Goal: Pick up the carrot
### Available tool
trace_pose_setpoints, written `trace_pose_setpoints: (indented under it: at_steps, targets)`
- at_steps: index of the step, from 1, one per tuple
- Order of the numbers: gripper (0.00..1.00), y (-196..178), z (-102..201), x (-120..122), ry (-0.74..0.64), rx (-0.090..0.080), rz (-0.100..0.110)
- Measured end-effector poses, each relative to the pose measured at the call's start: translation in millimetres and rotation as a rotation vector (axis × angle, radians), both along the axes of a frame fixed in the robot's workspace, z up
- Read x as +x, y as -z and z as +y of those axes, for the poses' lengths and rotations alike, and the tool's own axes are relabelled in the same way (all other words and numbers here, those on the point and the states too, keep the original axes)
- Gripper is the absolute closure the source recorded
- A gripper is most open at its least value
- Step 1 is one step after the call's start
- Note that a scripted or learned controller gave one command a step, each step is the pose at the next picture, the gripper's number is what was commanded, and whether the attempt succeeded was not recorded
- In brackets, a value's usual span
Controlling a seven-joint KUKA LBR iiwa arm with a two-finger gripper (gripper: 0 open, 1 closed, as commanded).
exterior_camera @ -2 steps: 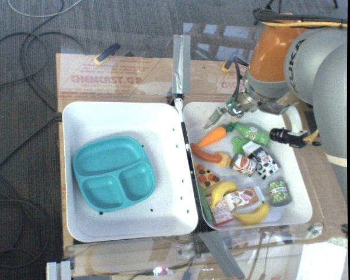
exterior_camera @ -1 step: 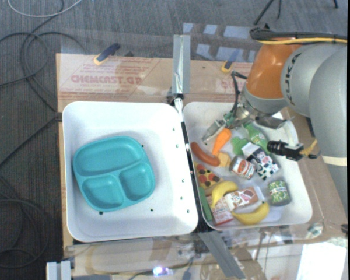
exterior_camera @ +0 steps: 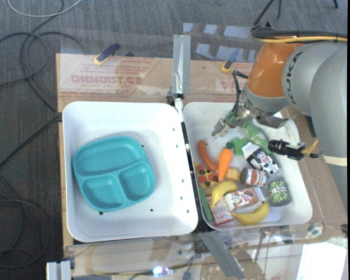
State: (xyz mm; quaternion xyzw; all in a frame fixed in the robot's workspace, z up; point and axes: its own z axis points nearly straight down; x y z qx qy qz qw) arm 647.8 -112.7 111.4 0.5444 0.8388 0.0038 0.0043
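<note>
Claw [exterior_camera: 228, 123] spread open, empty, above right bin [exterior_camera: 303, 212]. Carrot [exterior_camera: 224, 162] below-left, beside sausage [exterior_camera: 206, 155]. Best lowered astride carrot's middle, clear of sausage and banana [exterior_camera: 221, 189], then closed.

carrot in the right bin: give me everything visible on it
The carrot is a small orange toy, plastic by its look, with a green leafy top. It lies near the middle of the right bin, tilted, leaf end up-view and tip pointing down toward the banana. A sausage lies just to its left. The hand hangs above it, apart from it.
</note>
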Motion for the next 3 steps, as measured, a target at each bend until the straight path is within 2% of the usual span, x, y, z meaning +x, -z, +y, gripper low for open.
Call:
trace_pose_setpoints:
  at_steps: [1,2,3]
  targets:
    - [0.0,0.2,0.2,-0.1,0.0,0.001,0.001]
    - [0.0,21.4,1.5,-65.5,0.045,-0.005,-0.005]
    - [1.0,15.6,3.0,-65.7,0.045,0.001,0.001]
